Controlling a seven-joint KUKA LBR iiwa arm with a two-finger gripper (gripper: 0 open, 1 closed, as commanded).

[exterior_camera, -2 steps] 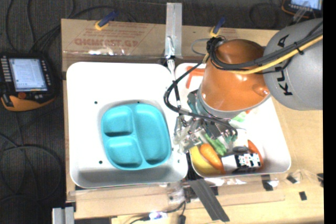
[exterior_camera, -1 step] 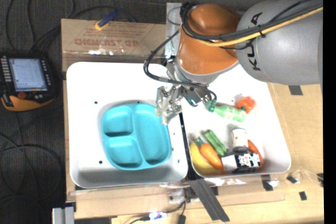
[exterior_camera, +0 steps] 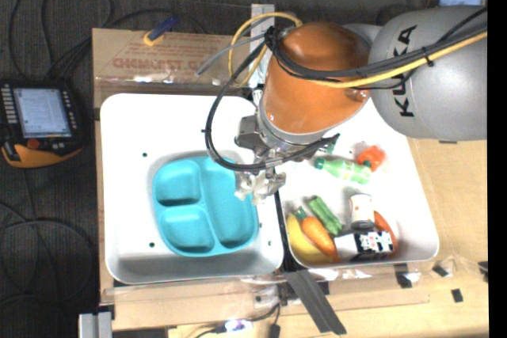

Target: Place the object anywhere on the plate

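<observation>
**Currently over the plate's right rim, grip state unreadable**

Parked with gripper point(exterior_camera: 258, 184) low over the right edge of the blue plate point(exterior_camera: 184, 211), close to the wall between the two bins. Can't tell whether it's open, closed or carrying anything: wrist and orange band point(exterior_camera: 313, 83) block most of it from above.

Sitting in the left bin point(exterior_camera: 127, 131), plate with three compartments: two on the left, one long one on the right, long side running top to bottom in the view.

Can't single out which item is the object to place. All candidates seen in the right bin point(exterior_camera: 416, 194):
- green bottle point(exterior_camera: 337, 166), lying flat, long axis roughly left-right, just beside an orange piece point(exterior_camera: 371, 156) on its right
- carrot point(exterior_camera: 315, 232), lying diagonal, upper left to lower right
- green vegetable point(exterior_camera: 323, 214), parallel to the carrot, just above it, same diagonal
- banana point(exterior_camera: 296, 240), curved along the bin's left wall, touching the carrot
- white box point(exterior_camera: 360, 206), upright or flat unclear
- black-and-white box point(exterior_camera: 369, 243) at the near edge, long axis left-right

Off the bench, left of the bins: teach pendant point(exterior_camera: 38, 119) on the dark floor.
</observation>
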